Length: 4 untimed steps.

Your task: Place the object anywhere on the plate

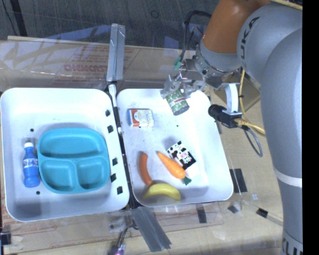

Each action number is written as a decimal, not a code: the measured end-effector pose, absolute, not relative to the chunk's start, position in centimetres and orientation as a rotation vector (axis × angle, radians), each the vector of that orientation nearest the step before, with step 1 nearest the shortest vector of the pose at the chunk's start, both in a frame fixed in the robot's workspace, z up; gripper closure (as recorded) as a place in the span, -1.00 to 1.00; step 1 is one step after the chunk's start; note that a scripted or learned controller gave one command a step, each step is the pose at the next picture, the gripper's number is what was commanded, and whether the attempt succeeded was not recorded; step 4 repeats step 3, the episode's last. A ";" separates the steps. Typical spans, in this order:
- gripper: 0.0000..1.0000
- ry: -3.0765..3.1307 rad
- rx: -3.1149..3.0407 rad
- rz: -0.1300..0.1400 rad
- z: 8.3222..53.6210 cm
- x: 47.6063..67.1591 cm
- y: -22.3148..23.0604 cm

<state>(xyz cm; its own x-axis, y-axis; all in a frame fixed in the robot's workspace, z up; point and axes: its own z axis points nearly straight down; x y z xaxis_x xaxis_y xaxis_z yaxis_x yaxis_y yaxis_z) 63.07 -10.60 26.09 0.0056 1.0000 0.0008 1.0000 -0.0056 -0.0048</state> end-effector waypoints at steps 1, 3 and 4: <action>1.00 -1.904 -2.492 0.011 22.9 55.9 -1.6; -1.00 -2.169 -2.269 0.005 19.1 53.1 4.3; -1.00 -2.169 -2.269 0.005 19.1 53.1 4.3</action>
